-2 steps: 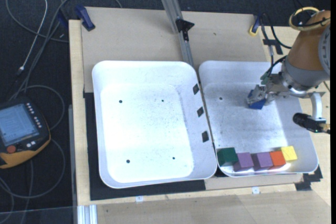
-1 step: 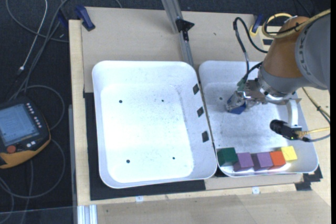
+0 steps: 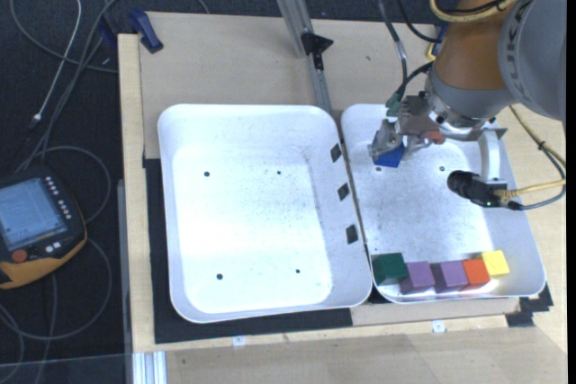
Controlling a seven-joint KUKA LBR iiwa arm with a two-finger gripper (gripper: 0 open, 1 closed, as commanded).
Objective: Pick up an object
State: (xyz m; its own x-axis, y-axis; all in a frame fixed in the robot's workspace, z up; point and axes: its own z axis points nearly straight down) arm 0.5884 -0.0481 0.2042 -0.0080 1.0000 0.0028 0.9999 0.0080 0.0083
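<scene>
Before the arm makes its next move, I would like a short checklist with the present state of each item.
1. Gripper over the right bin: ok.
2. Blue block at the fingertips: ok, it shows just below them.
3. Block firmly between the fingers: cannot tell, the gripper body hides the contact.
4. Other blocks away from the gripper: ok, green, purple and, orange, yellow sit in a row along the bin's near edge.
5. Left bin open as a drop place: ok.
</scene>
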